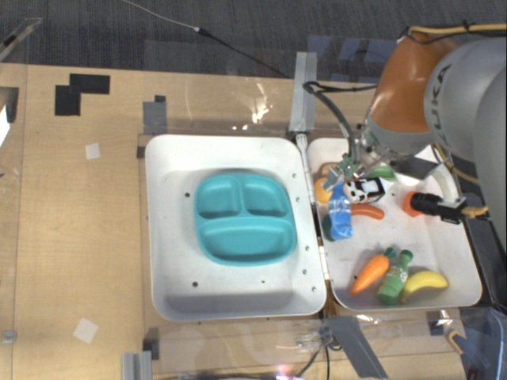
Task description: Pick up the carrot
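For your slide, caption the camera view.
Gripper hovers over the right bin, far from the carrot beside a green bottle.

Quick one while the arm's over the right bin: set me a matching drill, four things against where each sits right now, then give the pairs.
Things:
1. carrot
2. banana
3. teal divided plate
4. blue bottle

Places:
A. middle of the left bin
B. near edge of the right bin, beside and left of the green bottle
C. near-right corner of the right bin, right of the green bottle
D. left side of the right bin, by the dividing wall, below the tool

Pairs: 1-B, 2-C, 3-A, 4-D
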You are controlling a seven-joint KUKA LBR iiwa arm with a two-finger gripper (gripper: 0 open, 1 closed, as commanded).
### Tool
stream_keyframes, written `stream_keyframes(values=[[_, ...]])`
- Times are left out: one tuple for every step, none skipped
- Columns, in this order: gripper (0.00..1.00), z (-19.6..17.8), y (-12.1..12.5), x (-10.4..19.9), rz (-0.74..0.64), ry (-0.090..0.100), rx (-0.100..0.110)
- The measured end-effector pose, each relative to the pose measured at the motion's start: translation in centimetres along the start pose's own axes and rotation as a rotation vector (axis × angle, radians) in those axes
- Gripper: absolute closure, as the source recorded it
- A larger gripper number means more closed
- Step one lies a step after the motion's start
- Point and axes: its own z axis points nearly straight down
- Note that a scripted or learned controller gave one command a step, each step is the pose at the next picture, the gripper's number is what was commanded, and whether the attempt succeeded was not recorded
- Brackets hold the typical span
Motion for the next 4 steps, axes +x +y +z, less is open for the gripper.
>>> stream_keyframes(values=[[0.00,0.27,-0.35,-0.23,0.005,0.001,0.006],[0.00,0.27,-0.35,-0.23,0.005,0.001,0.006],[0.00,0.27,-0.35,-0.23,0.005,0.001,0.006],[0.00,0.27,-0.35,-0.23,0.005,0.001,0.006]])
